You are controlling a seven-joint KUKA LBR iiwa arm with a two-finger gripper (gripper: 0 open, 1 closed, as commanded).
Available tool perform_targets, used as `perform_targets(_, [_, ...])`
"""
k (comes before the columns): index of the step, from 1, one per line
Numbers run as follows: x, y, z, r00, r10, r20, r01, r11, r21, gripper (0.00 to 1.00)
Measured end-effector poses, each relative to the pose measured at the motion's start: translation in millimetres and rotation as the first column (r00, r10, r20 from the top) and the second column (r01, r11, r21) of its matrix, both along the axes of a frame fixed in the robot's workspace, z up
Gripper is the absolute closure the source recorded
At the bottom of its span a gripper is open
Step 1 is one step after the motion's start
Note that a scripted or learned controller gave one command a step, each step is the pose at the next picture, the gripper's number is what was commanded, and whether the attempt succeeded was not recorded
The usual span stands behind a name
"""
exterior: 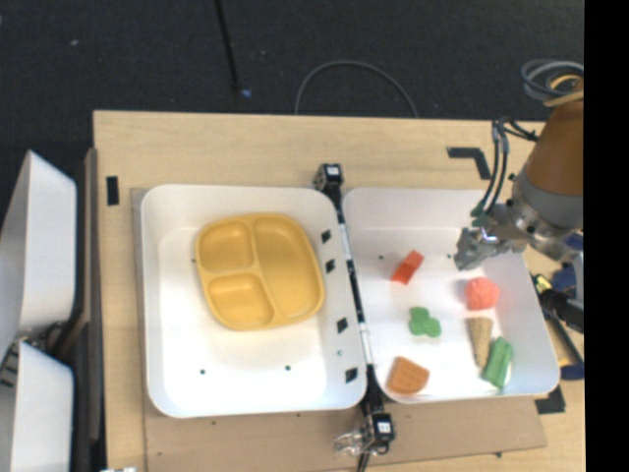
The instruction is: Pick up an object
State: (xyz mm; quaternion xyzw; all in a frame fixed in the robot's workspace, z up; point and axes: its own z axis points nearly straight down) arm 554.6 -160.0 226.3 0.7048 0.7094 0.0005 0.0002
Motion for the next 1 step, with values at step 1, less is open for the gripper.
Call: perform_targets(1, [19.0, 51.5, -4.9, 1.0, 0.0, 0.001, 0.0, 1.0, -0.001, 1.0])
